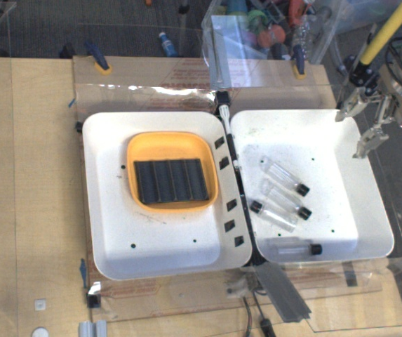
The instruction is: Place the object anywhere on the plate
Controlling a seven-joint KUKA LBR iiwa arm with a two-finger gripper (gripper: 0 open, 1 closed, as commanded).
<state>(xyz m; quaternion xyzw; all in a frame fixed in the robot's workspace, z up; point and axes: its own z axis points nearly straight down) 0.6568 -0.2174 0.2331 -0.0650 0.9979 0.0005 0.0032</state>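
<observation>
**Vials waiting, gripper parked at the bin corner**

Nearest the camera, the right bin (369,223) is holding four clear vials (283,192); one is lying against the front wall, apart from the others. The left bin (102,188) is carrying the plate (172,146) with a dark tray on it. The gripper (370,121) is hanging over the right bin's far right corner, its fingers spread and pinching nothing. I judge the pick is not yet begun; the middle vials are offering more open room than the wall one.
</observation>
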